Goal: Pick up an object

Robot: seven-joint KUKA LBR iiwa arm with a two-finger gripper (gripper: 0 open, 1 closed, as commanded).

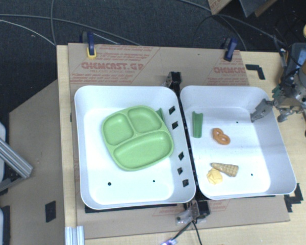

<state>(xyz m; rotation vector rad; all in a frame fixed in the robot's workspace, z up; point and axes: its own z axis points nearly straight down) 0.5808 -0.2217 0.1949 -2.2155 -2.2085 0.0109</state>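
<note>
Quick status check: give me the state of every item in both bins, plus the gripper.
Green divided plastic plate: flat in the left white bin, compartments facing up.
Green rectangular block: lying in the right white bin, near its left wall.
Orange pretzel-shaped toy: lying flat, untouched.
Tan waffle cone toy: on its side.
Yellow lumpy toy: touching the cone.
Gripper: at right bin's right edge, holding nothing.

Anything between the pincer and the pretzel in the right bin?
Nothing: the camera view shows bare white bin floor between the pincer and the orange pretzel.
</note>
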